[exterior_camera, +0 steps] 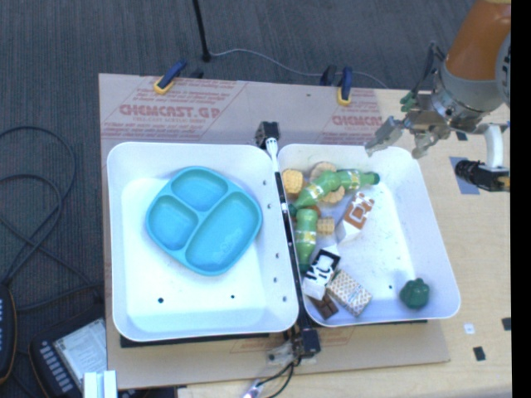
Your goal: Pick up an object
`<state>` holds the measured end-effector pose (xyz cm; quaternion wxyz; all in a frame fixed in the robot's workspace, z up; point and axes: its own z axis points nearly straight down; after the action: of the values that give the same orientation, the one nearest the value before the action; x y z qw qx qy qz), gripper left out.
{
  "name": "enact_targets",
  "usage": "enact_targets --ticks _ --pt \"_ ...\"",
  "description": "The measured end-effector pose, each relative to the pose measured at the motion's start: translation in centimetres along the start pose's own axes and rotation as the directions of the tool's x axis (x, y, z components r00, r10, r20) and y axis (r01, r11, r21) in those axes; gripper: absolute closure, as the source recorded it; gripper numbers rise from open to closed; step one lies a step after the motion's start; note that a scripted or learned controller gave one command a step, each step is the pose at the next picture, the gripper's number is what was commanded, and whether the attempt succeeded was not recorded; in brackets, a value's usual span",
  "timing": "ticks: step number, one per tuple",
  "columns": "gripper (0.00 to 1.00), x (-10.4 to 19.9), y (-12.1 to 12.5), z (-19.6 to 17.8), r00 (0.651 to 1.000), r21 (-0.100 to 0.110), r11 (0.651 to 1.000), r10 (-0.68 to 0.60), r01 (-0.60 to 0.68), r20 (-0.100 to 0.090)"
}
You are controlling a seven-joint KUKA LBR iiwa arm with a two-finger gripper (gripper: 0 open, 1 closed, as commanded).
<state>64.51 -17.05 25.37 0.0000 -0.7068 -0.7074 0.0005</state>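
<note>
Inside right bin [431,222], green bottle [340,181] lengthwise left-right, cap rightward.

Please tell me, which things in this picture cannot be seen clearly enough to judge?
- Gripper, camera view: blurred, above the far rim of the right bin; nothing can be made out between its fingers.
- Pile of toy food: items overlap, so the lower ones are partly hidden.
- Small boxes: print too small to read.
- Arm: cut off by the top edge.

Dark grey carpet [75,31] with black cables [33,189]
</note>
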Motion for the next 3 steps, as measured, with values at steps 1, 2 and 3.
enact_targets --ticks 1,2,3 --pt "0.00 2.10 -0.93 15.75 1.000 -0.002 1.000 0.000 0.000 0.000" --pt "1.00 2.07 -0.96 14.81 1.000 -0.001 1.000 0.001 -0.001 0.000" --pt "0.00 2.07 -0.98 14.85 1.000 0.000 1.000 0.001 -0.001 0.000"
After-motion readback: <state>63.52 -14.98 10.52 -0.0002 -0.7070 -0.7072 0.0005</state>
